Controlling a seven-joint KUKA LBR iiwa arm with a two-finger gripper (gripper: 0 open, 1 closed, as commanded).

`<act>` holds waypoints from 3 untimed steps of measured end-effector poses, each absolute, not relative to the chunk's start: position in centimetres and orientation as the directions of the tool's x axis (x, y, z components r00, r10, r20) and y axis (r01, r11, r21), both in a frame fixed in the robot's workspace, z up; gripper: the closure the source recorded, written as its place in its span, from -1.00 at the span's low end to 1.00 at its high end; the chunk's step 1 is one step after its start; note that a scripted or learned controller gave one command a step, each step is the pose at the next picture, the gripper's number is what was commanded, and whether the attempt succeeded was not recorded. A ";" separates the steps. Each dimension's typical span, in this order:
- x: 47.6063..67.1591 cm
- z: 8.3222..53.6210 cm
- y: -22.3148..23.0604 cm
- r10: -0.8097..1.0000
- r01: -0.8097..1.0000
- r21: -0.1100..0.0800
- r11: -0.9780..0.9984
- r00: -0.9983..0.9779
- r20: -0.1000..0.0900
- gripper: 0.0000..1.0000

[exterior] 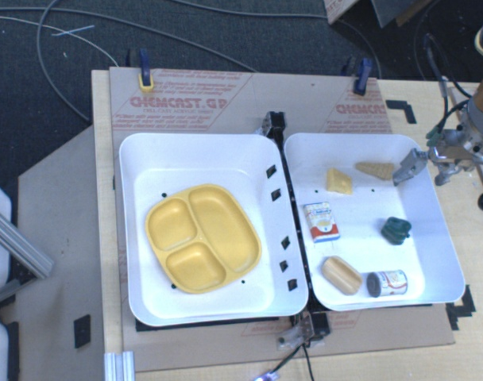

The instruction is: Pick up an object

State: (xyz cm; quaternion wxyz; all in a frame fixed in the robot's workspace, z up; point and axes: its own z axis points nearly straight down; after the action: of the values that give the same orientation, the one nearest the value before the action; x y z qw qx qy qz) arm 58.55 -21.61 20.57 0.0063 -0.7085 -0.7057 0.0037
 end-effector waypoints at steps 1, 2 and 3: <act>58.8 21.4 -21.5 1.000 1.000 -0.001 0.000 0.000 0.001 -1.00; 59.1 16.8 -20.6 1.000 1.000 -0.002 0.001 -0.001 0.001 -1.00; 59.8 12.1 -20.0 1.000 1.000 -0.004 0.002 -0.002 0.002 -1.00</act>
State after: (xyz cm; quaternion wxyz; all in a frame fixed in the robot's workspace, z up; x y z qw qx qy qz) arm 59.83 -20.04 12.12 0.0020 -0.7065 -0.7077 0.0006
